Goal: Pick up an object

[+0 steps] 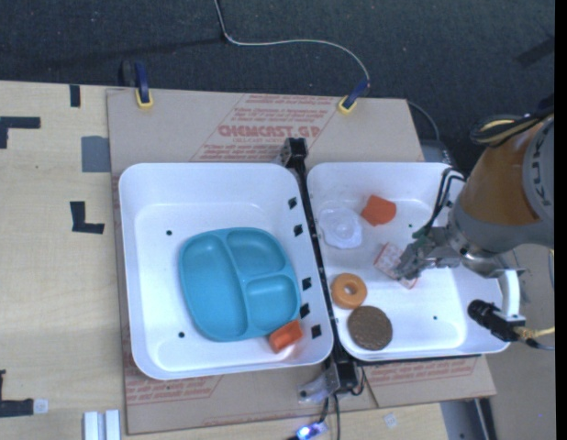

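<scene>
Two white bins under my arm, left bin (141,246) and right bin (449,337), one teal divided plate (238,282), two orange blocks, (285,336) beside the plate and (379,211) far right of it, one orange ring (349,291), one brown disc (369,327), one clear cup (340,227), one crumpled wrapper (391,262)

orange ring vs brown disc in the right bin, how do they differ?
The orange ring has a hole through its middle; the brown disc is solid. The ring is bright orange, the disc dark brown and speckled. The ring is smaller than the disc and lies farther from the bin's near wall. Both are round and lie flat, side by side.
</scene>
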### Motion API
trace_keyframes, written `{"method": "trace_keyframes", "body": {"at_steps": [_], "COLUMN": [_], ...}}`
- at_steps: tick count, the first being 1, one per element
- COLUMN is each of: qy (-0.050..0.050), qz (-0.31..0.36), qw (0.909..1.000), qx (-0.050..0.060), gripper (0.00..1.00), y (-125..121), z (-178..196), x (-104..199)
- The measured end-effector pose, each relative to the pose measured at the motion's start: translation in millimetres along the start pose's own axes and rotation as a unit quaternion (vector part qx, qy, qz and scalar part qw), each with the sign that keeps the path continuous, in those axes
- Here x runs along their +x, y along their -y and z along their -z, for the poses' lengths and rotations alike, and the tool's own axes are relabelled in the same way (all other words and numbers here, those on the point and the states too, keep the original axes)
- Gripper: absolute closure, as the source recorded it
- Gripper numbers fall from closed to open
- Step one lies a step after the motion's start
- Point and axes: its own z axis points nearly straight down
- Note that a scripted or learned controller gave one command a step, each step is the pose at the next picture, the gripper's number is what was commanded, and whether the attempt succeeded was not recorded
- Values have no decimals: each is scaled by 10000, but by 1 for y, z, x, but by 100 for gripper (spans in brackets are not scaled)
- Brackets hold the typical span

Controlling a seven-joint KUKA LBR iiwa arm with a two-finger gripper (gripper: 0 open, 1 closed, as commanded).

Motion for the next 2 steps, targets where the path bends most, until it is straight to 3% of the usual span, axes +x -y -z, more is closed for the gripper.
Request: {"method": "trace_keyframes", "body": {"at_steps": [1, 2], "qy": [12, 10], "qz": [0, -3], "qw": [10000, 10000], "qx": [-42, -31], "gripper": [100, 100], "y": [-6, -6], "z": [61, 98], "x": [5, 5]}}
